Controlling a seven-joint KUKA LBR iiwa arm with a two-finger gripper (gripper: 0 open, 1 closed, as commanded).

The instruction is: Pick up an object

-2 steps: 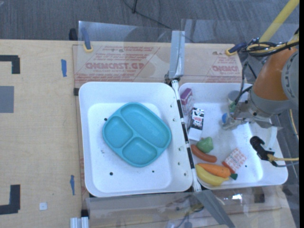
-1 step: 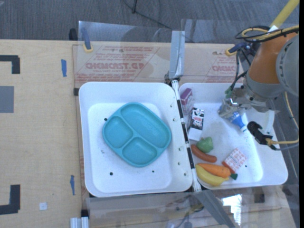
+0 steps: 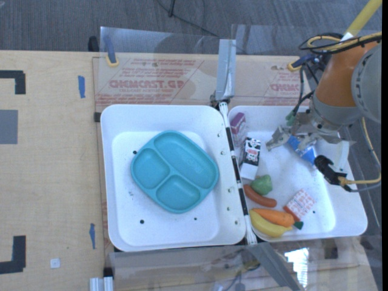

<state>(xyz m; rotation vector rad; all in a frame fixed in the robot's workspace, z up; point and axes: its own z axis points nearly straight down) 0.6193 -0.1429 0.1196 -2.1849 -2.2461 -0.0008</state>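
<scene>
My gripper (image 3: 290,140) hangs over the far part of the right bin (image 3: 348,223), below the orange band of the arm (image 3: 339,83). Just left of it a black-and-white milk carton (image 3: 251,152) stands against the bin's left wall, with a purple carton (image 3: 237,125) behind it. Nearer the front lie a green vegetable (image 3: 262,183), a red sausage (image 3: 259,196), an orange carrot (image 3: 276,216), a yellow banana (image 3: 268,227) and a red-and-white packet (image 3: 301,203). A small blue piece (image 3: 307,154) shows under the wrist; I cannot tell whether it is a loose object.
The left bin (image 3: 115,162) holds a blue divided plate (image 3: 174,171). A metal divider (image 3: 233,162) runs between the two bins. Cables (image 3: 330,168) hang off the wrist on the right. A clear panel (image 3: 163,47) stands behind the bins.
</scene>
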